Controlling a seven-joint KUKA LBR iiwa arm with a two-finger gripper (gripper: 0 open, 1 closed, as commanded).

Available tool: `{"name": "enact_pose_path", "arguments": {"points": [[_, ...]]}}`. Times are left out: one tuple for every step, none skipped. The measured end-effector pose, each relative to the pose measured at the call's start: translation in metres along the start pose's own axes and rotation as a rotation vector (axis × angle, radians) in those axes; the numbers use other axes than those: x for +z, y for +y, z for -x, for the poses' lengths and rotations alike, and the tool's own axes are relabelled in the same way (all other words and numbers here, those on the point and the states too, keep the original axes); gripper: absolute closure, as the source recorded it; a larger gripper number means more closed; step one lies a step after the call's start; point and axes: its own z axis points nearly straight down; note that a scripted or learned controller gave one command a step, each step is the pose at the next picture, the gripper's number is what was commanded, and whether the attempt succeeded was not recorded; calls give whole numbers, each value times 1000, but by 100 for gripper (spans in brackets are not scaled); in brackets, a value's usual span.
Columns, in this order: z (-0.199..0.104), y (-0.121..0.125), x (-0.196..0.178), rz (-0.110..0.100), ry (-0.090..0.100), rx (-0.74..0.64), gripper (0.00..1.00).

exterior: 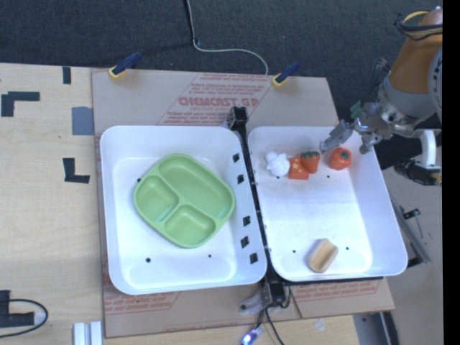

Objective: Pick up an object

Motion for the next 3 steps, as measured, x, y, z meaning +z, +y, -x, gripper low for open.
{"name": "enact_pose_path", "arguments": {"points": [[-39,-8,129,-5,1,-3,0],[-56,28,120,1,-2,-1,0],[-56,27,111,1,-1,-2,100]]}}
